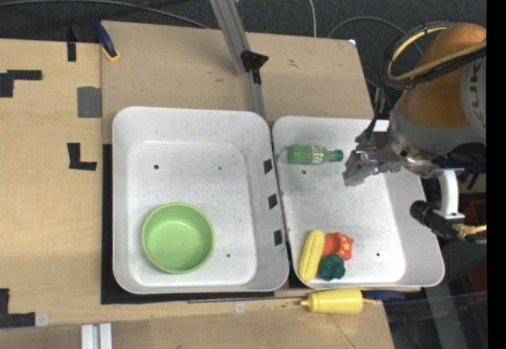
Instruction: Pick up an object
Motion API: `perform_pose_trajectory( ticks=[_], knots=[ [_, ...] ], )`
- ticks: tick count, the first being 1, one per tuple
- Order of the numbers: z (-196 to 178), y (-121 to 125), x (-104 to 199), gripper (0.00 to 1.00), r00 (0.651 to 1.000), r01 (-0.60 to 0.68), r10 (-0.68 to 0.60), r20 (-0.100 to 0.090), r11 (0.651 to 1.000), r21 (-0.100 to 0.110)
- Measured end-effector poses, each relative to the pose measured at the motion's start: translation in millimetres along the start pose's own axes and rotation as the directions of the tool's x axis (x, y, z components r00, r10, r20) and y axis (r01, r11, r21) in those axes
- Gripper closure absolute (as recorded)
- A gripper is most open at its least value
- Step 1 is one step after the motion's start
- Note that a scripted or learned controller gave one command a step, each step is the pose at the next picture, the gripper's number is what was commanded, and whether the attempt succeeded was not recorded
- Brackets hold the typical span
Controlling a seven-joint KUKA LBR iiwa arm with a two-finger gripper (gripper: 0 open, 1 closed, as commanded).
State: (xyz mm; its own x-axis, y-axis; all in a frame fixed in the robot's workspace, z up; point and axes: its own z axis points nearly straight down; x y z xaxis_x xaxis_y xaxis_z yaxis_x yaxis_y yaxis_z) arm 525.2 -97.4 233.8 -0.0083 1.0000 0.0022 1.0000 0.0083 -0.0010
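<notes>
In the right bin [395, 221] a green bottle [312, 155] lies on its side near the far edge, cap pointing right. My gripper [357, 172] hangs over the right bin just right of the bottle's cap, close to it; nothing shows between its fingers. Near the bin's front lie a yellow corn-shaped toy [311, 253], a red-orange toy [340, 244] and a dark green toy [331, 267], bunched together.
The left bin [134, 134] holds a light green bowl [178, 237] at its front left. A yellow object [336, 301] lies on the bench just in front of the right bin. A grey pole [229, 15] slants over the bench behind the bins.
</notes>
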Motion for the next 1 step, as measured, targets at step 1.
perform_pose_trajectory(
  ticks=[1],
  knots=[
    [11.1, 12.0, 53.5, 1.00, 1.000, -0.001, 0.001, 0.001, 1.000, 0.002]
  ],
)
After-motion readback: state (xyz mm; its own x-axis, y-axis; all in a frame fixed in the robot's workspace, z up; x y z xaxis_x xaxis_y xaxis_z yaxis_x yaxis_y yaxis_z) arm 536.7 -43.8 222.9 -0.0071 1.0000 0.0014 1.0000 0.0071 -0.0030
